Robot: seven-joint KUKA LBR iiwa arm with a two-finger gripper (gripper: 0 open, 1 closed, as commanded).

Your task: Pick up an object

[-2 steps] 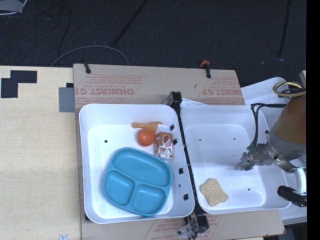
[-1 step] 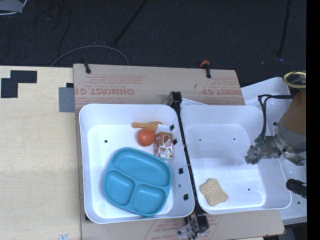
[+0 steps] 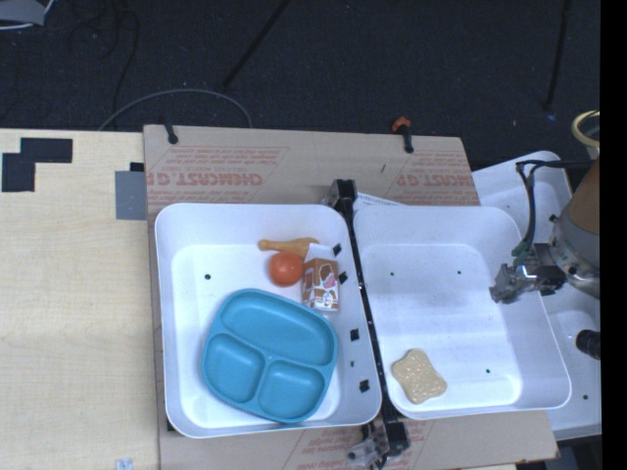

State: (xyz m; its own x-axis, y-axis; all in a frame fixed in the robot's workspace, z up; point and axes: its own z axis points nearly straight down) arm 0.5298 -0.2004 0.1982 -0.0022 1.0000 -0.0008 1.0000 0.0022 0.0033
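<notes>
The gripper (image 3: 509, 284) hangs over the right edge of the right bin (image 3: 460, 228), and whether it is open or closed I cannot tell; nothing is visibly held in it. The nearest thing to it is a flat tan sponge-like piece (image 3: 419, 376), lying near the front wall of that same bin, well apart from the gripper. Being low and flat, it may slip out of a pinch or get pushed against the bin wall instead of lifted.

Across the divider, the left bin (image 3: 176, 262) holds a blue divided plate (image 3: 269, 355), a small carton (image 3: 321, 285) touching its far rim, an orange ball (image 3: 286, 268) just beside the carton, and an orange-tan toy (image 3: 287, 246) behind the ball. These crowd together, so a descent there risks striking a neighbour, rolling the ball away, or tipping the carton.
</notes>
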